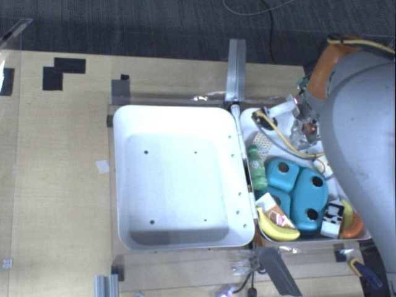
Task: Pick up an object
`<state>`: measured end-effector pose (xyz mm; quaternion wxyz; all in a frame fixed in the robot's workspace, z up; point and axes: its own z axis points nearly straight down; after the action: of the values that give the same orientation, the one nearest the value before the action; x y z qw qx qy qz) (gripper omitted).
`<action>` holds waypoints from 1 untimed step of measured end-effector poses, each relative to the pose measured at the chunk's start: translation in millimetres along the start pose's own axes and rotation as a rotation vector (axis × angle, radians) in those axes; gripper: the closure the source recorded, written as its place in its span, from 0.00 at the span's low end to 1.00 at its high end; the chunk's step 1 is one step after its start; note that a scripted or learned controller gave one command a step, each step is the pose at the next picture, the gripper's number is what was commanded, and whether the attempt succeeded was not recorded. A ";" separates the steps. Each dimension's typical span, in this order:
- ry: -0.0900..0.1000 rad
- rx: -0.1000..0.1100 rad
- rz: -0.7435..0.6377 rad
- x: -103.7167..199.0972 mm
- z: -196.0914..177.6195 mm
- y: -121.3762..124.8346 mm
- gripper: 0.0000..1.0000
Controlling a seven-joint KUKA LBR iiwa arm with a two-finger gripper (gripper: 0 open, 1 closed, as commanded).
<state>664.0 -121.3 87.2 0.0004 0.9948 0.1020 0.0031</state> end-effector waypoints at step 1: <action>-0.001 0.000 -0.003 -24.1 -0.9 2.0 1.00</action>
<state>640.8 -128.2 88.0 0.0006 0.9946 0.1035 0.0026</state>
